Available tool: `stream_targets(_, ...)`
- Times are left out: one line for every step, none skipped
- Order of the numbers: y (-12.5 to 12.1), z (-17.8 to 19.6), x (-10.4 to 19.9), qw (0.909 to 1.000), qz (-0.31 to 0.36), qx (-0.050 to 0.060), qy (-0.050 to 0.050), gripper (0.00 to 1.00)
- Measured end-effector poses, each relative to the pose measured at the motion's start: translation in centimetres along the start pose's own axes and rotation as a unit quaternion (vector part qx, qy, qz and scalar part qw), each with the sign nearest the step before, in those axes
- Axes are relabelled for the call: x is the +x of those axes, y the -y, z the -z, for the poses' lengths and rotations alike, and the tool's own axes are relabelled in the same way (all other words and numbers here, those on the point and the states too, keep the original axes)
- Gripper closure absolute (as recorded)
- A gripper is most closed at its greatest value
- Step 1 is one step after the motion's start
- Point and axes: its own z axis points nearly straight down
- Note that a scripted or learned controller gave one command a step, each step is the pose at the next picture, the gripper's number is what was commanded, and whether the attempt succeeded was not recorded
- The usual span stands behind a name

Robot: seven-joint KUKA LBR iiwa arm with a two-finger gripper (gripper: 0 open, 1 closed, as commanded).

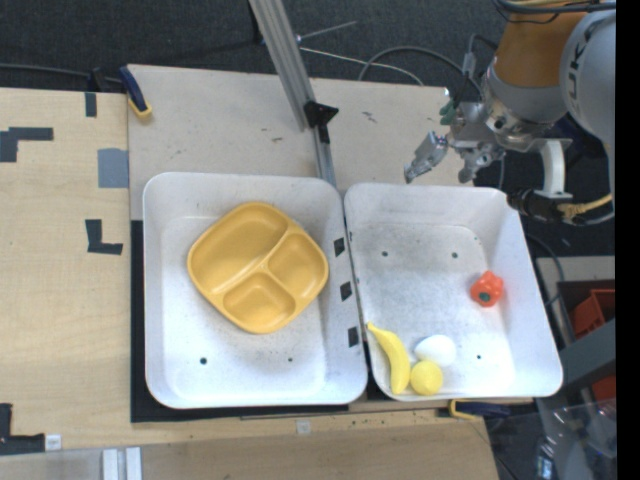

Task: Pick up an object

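The right bin [520, 258] holds a yellow banana [391, 356], a white egg-shaped object [435, 347] and a small yellow lemon [426, 377], all clustered by its front edge. A small orange-red fruit [487, 288] lies near the bin's right wall. My gripper [443, 167] hangs above the bin's back rim, well away from all of these. Its fingers are spread open with nothing between them.
The left bin [165, 268] contains a yellow divided plate [258, 265]. A slanted metal pole [290, 63] rises behind the bins, close to the gap between them. Cables trail over the bench behind the right bin.
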Motion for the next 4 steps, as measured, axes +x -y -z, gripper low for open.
stream_targets(0.0,0.0,0.0,1.0000,0.000,0.000,0.000,0.00)
stream_targets(0.4,-4.6,0.6,1.0000,0.000,0.002,0.000,0.00)
stream_targets(0.5,-9.0,0.6,1.0000,-0.001,0.002,0.001,0.00)
stream_targets(0.9,-13.4,0.4,1.0000,-0.001,0.003,0.001,0.00)
